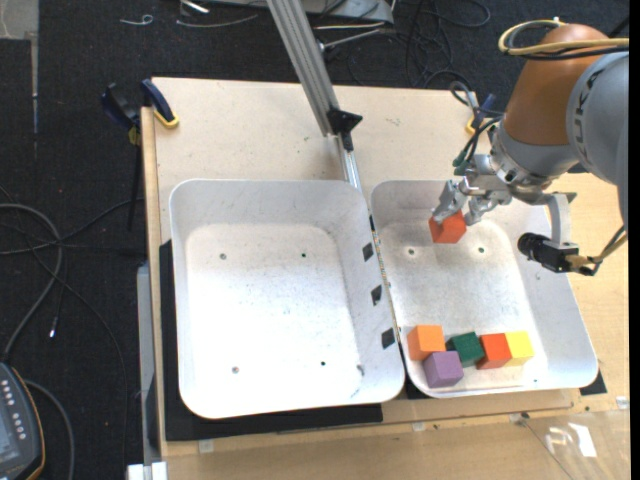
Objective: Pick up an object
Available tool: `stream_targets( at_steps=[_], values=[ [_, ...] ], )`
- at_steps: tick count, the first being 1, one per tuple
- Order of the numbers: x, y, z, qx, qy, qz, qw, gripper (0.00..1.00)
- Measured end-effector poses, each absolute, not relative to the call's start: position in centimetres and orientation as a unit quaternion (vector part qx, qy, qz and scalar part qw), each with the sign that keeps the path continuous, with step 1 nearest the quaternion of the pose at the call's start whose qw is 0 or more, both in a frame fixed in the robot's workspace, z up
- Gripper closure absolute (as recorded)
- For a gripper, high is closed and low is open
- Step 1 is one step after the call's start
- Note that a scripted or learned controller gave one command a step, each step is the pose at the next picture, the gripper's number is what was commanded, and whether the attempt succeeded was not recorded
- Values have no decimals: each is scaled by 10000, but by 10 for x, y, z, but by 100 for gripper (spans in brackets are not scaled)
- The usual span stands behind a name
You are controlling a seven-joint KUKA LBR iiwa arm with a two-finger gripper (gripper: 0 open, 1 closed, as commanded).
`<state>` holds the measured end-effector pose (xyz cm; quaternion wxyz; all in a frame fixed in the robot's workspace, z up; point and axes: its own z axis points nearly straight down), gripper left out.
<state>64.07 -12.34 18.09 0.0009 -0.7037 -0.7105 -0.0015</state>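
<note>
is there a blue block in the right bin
No, the right bin holds orange, green, red, yellow and purple blocks, none blue.

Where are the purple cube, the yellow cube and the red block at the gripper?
purple cube (pixel 443 368), camera view, top face
yellow cube (pixel 519 345), camera view, top face
red block (pixel 448 229), camera view, front face below the gripper (pixel 462 205)

Over the far part of the right bin (pixel 560 318) the gripper (pixel 455 211) hangs with a red-orange block (pixel 448 228) pinched between its fingers, lifted off the floor of the bin. At the near edge of that bin sits a cluster of blocks: an orange block (pixel 429 340), a green block (pixel 465 348), a red block (pixel 494 349) and a yellow block (pixel 519 345) in a row, with a purple block (pixel 443 368) just in front. The left bin (pixel 200 268) lies alongside, touching.
</note>
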Motion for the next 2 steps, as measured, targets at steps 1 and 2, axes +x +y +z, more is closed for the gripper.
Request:
stream_targets(
  at_steps=[1, 2],
  values=[
    [649, -12, 238, -7034, -7108, -30, -11, 100],
    [636, 41, 282, -7037, -7105, -28, -12, 100]
  ],
)
